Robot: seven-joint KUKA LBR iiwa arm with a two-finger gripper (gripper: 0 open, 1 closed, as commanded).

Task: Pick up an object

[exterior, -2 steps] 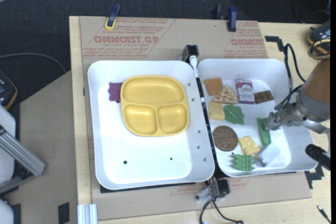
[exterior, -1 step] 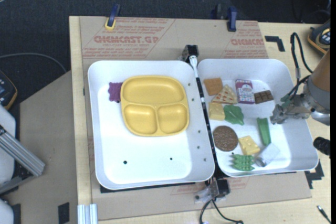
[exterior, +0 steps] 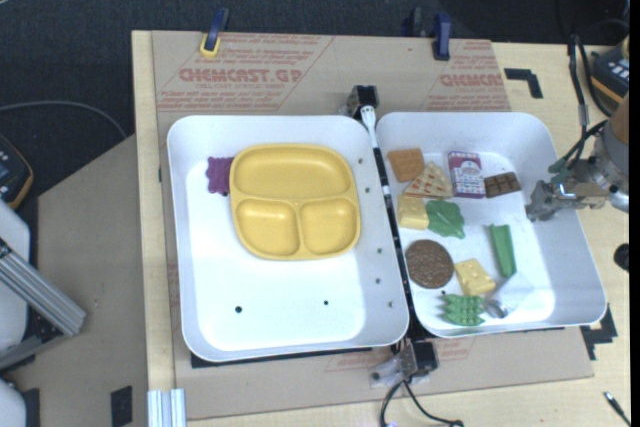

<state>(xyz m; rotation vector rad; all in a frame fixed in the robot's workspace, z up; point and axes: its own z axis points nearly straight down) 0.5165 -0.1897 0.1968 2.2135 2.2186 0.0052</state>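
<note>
- Purple piece (exterior: 218, 174) at far left of the left bin (exterior: 200, 305), tucked against the yellow divided plate (exterior: 296, 199).
- Right bin (exterior: 575, 300) crowded with play food: brown toast square (exterior: 406, 163), waffle wedge (exterior: 431, 181), pink carton (exterior: 465, 173), chocolate bar (exterior: 501, 184).
- Lower down: green leaf (exterior: 446, 218), round brown cookie (exterior: 430, 263), cheese cube (exterior: 474, 276), upright green stick (exterior: 502, 248).
- Likely light, stiff, slightly slick plastic; green stick standing apart, best pinched across its narrow sides at mid-length.
- Gripper (exterior: 549, 200) at the right bin's right edge, near the stick, nothing visibly held; spread of its tips impossible to tell.
</note>
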